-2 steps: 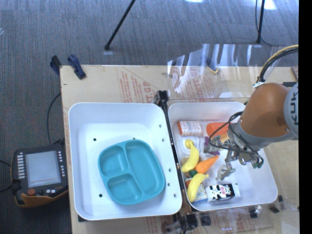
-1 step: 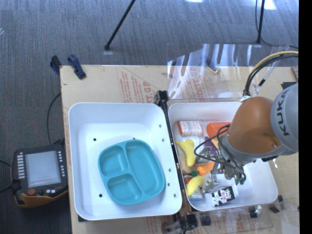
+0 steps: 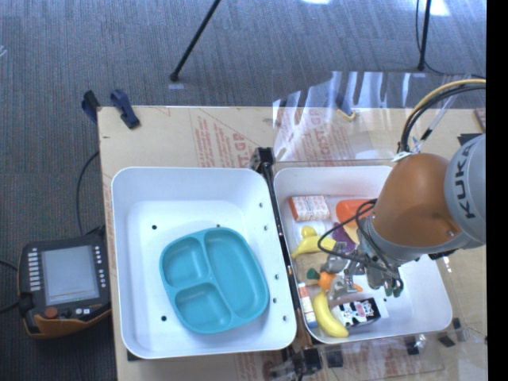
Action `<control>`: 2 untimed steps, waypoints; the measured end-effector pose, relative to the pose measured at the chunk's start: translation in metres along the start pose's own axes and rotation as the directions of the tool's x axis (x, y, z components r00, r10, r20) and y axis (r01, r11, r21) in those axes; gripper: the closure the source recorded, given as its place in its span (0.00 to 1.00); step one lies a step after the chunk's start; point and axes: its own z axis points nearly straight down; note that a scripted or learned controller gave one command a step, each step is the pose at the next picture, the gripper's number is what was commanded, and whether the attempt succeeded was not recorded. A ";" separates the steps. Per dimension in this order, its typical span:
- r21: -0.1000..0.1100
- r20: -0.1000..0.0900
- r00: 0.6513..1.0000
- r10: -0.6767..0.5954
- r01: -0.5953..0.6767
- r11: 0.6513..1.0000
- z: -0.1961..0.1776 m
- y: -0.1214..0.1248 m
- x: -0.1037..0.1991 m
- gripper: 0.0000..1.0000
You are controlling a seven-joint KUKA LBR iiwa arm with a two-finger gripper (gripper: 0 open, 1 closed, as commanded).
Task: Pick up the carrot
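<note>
A small orange carrot (image 3: pixel 325 279) with a green end lies in the right bin (image 3: pixel 421 312), near its left-middle. My gripper (image 3: pixel 346 284) hangs low over the bin just to the carrot's right, close to it or touching it. The wrist and the orange-banded arm hide whatever lies under them. I see nothing lifted off the bin floor.
Around the carrot lie a yellow banana (image 3: pixel 305 244), a second banana (image 3: pixel 329 316), an orange-and-white box (image 3: pixel 308 207), an orange piece (image 3: pixel 349 209), a purple item (image 3: pixel 341 232) and a black-and-white item (image 3: pixel 361 310). The left bin (image 3: pixel 143 213) holds a blue divided plate (image 3: pixel 214 280).
</note>
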 end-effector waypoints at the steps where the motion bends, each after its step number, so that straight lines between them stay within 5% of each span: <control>1: -0.001 -0.008 0.943 0.333 -0.333 0.943 -0.089 0.055 0.015 1.00; 2: 0.005 -0.014 0.867 0.499 -0.499 0.867 -0.087 0.067 0.036 1.00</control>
